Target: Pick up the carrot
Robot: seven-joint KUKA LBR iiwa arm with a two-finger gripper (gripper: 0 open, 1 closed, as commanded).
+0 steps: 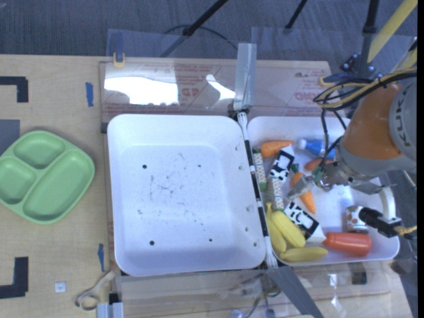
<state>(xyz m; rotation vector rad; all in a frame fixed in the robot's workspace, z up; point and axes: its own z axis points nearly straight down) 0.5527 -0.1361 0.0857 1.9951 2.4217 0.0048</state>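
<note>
1. The carrot [276,148] lies near the right bin's [391,249] far left corner.
2. The gripper [317,177] hangs over the bin's middle; its opening cannot be told.
3. Cow-print blocks [283,165], bananas [286,234] and a red pepper [347,242] crowd around.

Orange carrot [275,148], yellow banana [286,229], white bins [179,134], green divided plate [45,175].

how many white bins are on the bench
2. The left bin sits mid-bench, beside a green plate. The right bin touches it along one edge, holds the toys, and is partly hidden by the arm.
</note>
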